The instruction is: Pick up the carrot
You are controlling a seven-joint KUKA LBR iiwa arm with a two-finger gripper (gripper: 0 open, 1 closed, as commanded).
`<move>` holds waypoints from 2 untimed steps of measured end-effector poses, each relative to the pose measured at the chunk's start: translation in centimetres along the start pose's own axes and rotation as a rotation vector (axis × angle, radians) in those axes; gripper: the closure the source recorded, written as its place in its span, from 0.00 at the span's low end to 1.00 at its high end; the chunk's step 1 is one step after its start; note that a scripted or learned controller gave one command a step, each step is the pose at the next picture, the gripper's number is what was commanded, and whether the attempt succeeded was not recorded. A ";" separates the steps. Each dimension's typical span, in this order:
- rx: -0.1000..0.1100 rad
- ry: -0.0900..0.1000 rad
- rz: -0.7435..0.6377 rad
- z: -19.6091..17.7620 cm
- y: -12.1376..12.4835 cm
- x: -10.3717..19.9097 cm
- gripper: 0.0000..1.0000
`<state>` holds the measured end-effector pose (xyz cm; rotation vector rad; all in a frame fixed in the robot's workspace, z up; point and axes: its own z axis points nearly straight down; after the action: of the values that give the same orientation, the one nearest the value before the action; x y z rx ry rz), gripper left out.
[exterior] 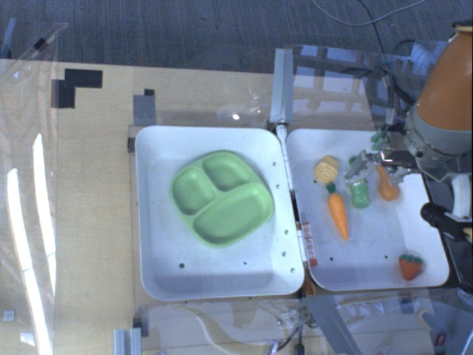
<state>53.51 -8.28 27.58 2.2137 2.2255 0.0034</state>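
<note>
My gripper (363, 170) hangs over the back half of the right bin (369, 272), its fingers parted around a small green can (360, 194) that sits just beneath them; I grip nothing. The carrot (338, 214) lies flat on the bin floor at about seven o'clock from my gripper, just beside the can and apart from my fingers, its green top toward the back and its point toward the front.

At the bin's near right corner, around four o'clock from the carrot, sits a strawberry (411, 266). At twelve o'clock from the carrot, nearly touching its top, is a yellow corn piece (326, 170). A second orange piece (387, 187) lies at three o'clock from the can, under my wrist.

In the left bin (162, 272) rests a green divided plate (222, 198), well apart from the carrot at nine o'clock. Both bins sit on a pale wooden bench (81, 220); beyond it, at the far edge, is grey-blue carpet (185, 21) with a thin cable (369, 13) looping across.
</note>
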 end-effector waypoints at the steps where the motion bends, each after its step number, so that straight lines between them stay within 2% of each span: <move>1: 0.001 0.001 -0.065 13.0 1.5 -0.1 0.00; 2: -0.007 0.000 -0.271 18.7 3.6 -1.3 0.00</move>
<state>57.17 -9.59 8.93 1.8896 2.5001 0.0108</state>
